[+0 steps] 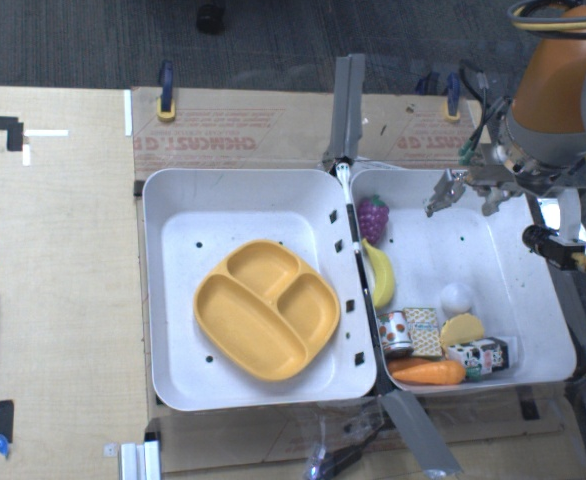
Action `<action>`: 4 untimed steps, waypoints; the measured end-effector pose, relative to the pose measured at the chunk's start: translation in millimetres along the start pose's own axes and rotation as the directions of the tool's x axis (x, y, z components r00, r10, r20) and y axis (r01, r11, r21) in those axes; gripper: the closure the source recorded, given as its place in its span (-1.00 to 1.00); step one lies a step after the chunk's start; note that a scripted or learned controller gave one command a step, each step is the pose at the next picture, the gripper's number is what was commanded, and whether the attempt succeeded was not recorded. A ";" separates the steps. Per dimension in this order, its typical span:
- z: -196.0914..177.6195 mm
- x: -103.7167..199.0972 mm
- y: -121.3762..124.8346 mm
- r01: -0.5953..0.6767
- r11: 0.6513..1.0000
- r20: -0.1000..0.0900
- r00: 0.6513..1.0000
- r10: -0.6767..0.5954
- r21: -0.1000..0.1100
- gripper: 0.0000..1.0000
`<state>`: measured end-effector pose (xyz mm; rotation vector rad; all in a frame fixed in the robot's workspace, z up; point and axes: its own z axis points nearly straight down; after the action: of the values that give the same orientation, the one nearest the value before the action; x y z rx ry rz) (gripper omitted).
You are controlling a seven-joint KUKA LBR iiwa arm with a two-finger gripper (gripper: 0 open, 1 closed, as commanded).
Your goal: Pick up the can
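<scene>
Hand (468, 196) hangs over the far part of the right bin (533, 298), fingers spread apart, nothing between them.

Can (396, 334) sits well away from the hand, toward the near-left corner of that bin, against the divider wall. It is packed in: banana (379, 273) just beyond it on the hand's side, a cracker-like square (422, 331) touching its flank, carrot (428, 371) just past it at the near wall.

Risks, as judgement:
- Crowding. Little free room around the can for two spread fingers; one finger may land on the cracker or banana and the hand close on the wrong thing or on nothing.
- Wall. Can lies close to the bin's left wall; a finger coming down on that side could strike the rim.
- Can looks tipped or on its side; a round body may roll or squirt out as the fingers close.
- Long travel from the hand to the can; a small aiming error matters among such close neighbours.

Grapes (373, 216) and white ball (456, 297) lie off the likely path.
</scene>
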<state>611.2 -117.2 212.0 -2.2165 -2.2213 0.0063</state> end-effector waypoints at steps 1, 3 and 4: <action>-8.0 -25.9 -24.0 -0.132 0.991 0.000 0.991 0.132 0.000 -1.00; 43.2 -65.9 -122.5 0.225 0.974 0.000 0.974 -0.225 -0.003 -1.00; 111.8 4.9 -115.1 0.234 0.972 0.004 0.972 -0.234 -0.008 -1.00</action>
<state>495.5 -112.6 100.8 -1.9447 -2.4728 0.0004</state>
